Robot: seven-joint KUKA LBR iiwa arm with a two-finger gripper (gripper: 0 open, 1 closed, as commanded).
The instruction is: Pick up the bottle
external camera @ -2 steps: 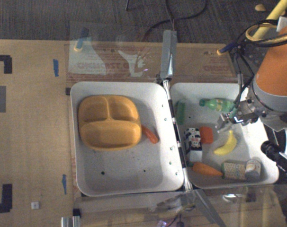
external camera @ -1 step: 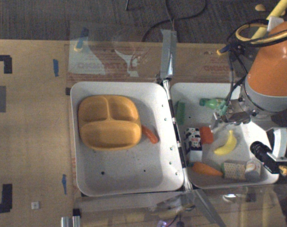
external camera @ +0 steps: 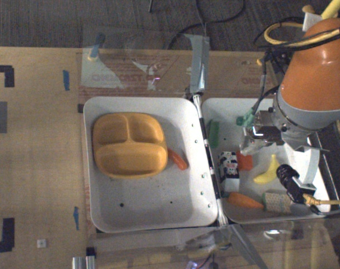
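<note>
Over the right-hand bin (external camera: 229, 108) hangs the gripper (external camera: 254, 144); whether it is clenched or released cannot be told. The likeliest bottle (external camera: 214, 133), slim and green, lies apart from it toward the other bin, its long axis along the dividing wall.

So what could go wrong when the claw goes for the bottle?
1. The right bin is crowded. The cow-spotted thing, which may be the bottle, sits right beside a red block and near a banana. The claw could grab or knock the wrong one.
2. The cow-spotted thing lies close to the bin's wall, so the claw might bump the wall going down.
</note>
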